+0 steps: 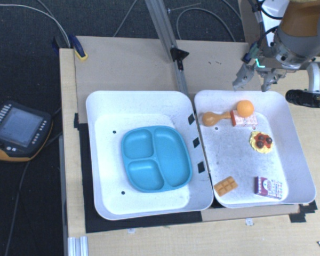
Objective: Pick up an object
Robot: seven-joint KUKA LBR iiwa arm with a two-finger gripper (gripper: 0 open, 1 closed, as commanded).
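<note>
The right bin [293, 137] holds several small items: an orange ball [245, 108], a red-and-white piece [245, 120] just below it, a tan drumstick-shaped toy [214, 118], a yellow tart with dark berries [261, 142], a brown waffle-like block [225, 185] and a maroon carton [268, 187]. My gripper [256, 81] hangs above the bin's far rim, up and slightly right of the orange ball. Its two fingers stand apart with nothing between them.
The left bin [104, 143] carries a blue three-compartment tray [156, 158]. A slanted metal pole [162, 20] runs down to the gap between the bins. A teach pendant [16, 129] lies off the bench at the left. Cables cross the dark floor behind.
</note>
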